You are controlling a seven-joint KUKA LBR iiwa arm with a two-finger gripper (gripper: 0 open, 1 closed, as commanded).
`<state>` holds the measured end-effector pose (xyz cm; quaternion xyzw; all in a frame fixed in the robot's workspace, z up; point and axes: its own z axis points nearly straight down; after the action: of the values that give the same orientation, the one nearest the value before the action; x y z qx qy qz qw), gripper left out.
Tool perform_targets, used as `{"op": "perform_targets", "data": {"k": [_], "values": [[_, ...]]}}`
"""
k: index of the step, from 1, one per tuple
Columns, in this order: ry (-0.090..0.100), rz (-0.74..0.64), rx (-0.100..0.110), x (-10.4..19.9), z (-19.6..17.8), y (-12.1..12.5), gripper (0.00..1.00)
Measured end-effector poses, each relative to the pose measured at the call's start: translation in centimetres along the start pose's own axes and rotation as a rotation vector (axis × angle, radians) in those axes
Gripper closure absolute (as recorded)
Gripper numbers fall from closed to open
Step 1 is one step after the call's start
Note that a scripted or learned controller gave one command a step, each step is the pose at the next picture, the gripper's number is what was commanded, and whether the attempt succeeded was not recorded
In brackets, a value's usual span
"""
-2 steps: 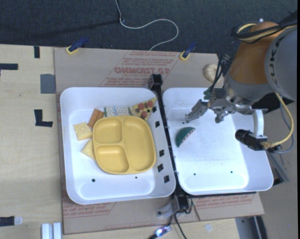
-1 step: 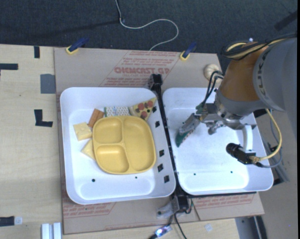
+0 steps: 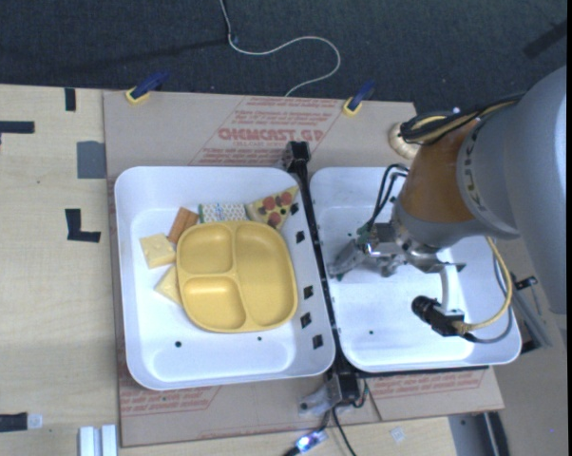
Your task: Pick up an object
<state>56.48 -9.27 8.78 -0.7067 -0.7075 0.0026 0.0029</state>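
A yellow divided plate (image 3: 237, 275) lies in the middle of the left bin (image 3: 132, 323). Around its upper left edge are small toy foods: a pale yellow square (image 3: 157, 251), a brown cracker (image 3: 182, 223), a speckled piece (image 3: 221, 213) and a pizza slice (image 3: 275, 205). A yellow wedge (image 3: 166, 287) pokes out from under the plate's left side. My gripper (image 3: 347, 257) hangs low over the left part of the right bin (image 3: 409, 345), close to the divider between the bins, pointing left. I see nothing held in it.
The grey arm with its orange band (image 3: 436, 183) covers the upper right of the right bin. A black cable and plug (image 3: 436, 315) dangle over that bin. Black clips (image 3: 310, 293) line the divider. Cardboard (image 3: 267, 131) lies beneath both bins.
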Motion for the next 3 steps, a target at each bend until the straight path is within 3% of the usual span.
{"op": "perform_targets", "data": {"k": [1, 2, 3], "values": [[-0.001, 0.000, -0.006, 0.0, 0.3, 0.0, 0.00], [-0.001, 0.000, -0.007, 0.0, -0.7, 0.0, 1.00], [0.000, 0.000, -0.009, -0.1, -4.9, 0.1, 1.00]]}}
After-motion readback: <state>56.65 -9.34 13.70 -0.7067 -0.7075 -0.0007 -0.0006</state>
